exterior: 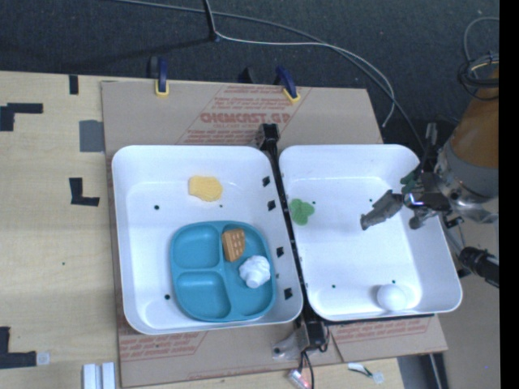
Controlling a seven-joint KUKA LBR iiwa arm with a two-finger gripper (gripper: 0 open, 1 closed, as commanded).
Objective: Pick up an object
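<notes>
My gripper [388, 211] over right bin [357, 162], fingers apparently spread, grasping nothing. Green lump [302, 211] near divider, white ball [392, 297] in corner: either reachable.

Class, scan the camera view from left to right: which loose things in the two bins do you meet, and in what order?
Yellow piece → waffle piece → white crumpled item → green object → white ball.

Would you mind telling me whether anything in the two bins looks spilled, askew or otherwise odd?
Nothing stands out. The blue tray lies flat in the left bin holding a waffle piece and a white lump; nothing looks spilled or damaged.
</notes>
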